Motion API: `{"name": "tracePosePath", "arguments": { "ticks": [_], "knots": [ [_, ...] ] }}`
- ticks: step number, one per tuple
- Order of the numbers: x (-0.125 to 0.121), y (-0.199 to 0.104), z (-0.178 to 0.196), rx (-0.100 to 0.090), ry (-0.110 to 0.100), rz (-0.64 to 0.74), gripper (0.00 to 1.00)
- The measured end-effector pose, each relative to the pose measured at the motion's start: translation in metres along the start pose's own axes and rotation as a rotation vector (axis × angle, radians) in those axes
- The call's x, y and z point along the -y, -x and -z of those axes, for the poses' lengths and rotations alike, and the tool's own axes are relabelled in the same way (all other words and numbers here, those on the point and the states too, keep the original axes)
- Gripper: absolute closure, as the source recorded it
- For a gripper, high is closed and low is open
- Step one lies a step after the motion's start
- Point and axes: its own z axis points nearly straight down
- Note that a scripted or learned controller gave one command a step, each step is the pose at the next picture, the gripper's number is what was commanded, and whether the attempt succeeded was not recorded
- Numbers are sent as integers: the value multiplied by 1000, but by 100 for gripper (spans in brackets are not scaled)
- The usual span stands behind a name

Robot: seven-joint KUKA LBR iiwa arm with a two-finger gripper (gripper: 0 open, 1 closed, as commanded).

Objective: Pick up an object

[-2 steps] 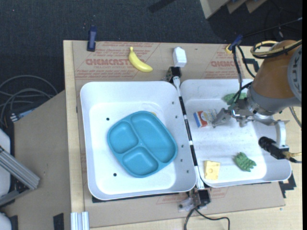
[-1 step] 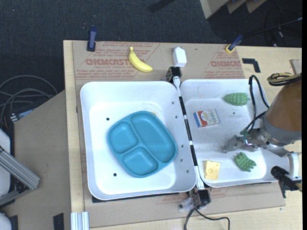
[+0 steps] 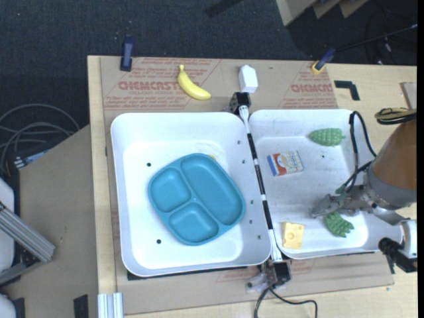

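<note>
The jaws (image 3: 329, 207) sit low in the right bin (image 3: 301, 128), beside a green toy (image 3: 339, 224). Whether they grip it, I cannot tell

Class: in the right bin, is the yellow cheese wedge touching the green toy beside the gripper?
Apart. The camera view shows bare white bin floor between the yellow cheese wedge and the green toy.

both white bins (image 3: 132, 197) look like smooth, slightly glossy plastic. the blue divided tray (image 3: 194, 198) is matt plastic. the tabletop (image 3: 159, 88) is printed brown cardboard. the banana (image 3: 192, 85) at 12 o'clock looks glossy; the green toys (image 3: 326, 136) are knobbly.
</note>
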Motion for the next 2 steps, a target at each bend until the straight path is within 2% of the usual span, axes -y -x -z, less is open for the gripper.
{"name": "tracePosePath", "arguments": {
  "ticks": [1,2],
  "knots": [
    [0,0,10,0,2,-1,100],
    [0,0,10,0,2,-1,0]
  ]
}}
